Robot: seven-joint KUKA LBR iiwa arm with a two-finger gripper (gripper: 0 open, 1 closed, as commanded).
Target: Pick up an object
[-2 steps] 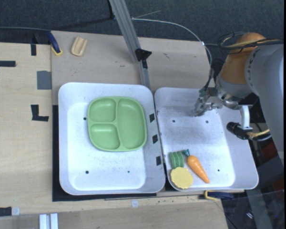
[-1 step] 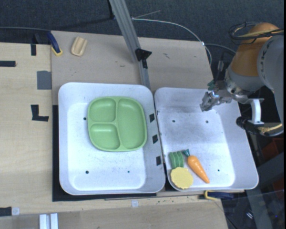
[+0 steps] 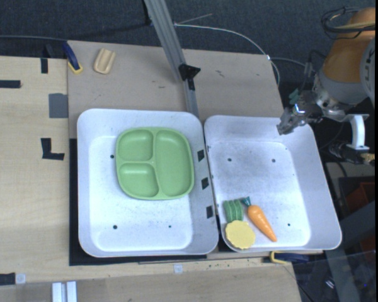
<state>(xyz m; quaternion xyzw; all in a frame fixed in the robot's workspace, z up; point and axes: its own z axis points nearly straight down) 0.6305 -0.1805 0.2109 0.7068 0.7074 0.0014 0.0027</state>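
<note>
In the right bin (image 3: pixel 302 168), near its front edge, lie three toy foods: an orange carrot (image 3: pixel 262 223), a green corn-like piece (image 3: pixel 234 210) and a yellow round piece (image 3: pixel 240 234). A green divided plate (image 3: pixel 155 162) rests in the left bin (image 3: pixel 94 187). My gripper (image 3: pixel 288 122) hangs over the right bin's far right corner, well away from the toys, with nothing seen in it.
A grey pole (image 3: pixel 167 30) slants across the bench behind the bins. A tan block (image 3: pixel 104 61) and a blue-yellow clip (image 3: pixel 72 56) lie on the bench at the far left. Cables run at the back right.
</note>
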